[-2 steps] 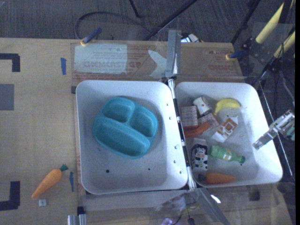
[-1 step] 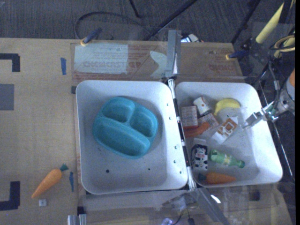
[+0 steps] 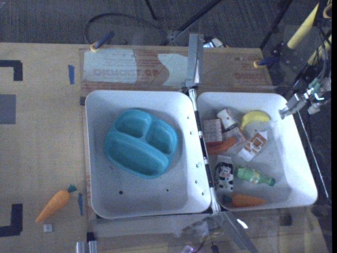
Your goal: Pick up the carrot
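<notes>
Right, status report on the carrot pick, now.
Claw over right bin's upper right rim, apart from toys. Carrot lies flat at bin's front edge. Green bottle right behind it.

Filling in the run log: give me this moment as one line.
pincer: over right bin's far right rim, grasp state unclear | carrot: lying in right bin near front wall, untouched | stage: pick not started

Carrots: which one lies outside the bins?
The carrot on the bench, left of the left bin. Another carrot lies inside the right bin.
</notes>
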`<state>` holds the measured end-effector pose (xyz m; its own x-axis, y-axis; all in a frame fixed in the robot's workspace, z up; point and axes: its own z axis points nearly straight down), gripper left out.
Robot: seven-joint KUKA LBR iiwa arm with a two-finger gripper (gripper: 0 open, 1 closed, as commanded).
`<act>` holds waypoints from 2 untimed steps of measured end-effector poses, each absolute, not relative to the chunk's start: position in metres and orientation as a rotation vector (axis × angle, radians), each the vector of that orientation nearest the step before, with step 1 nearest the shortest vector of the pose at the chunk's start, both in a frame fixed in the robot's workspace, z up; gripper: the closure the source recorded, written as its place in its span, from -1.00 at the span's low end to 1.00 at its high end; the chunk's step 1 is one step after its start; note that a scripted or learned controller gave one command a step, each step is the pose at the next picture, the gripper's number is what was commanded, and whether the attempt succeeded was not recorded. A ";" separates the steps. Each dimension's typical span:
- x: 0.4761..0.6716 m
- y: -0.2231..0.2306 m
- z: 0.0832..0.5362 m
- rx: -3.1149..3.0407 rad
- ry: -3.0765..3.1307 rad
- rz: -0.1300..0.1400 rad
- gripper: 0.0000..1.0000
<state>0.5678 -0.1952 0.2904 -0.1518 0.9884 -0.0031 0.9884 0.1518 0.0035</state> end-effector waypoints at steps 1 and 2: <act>0.538 -0.220 0.096 1.567 2.727 0.006 -1.00; 0.581 -0.210 0.263 1.433 2.787 0.002 -1.00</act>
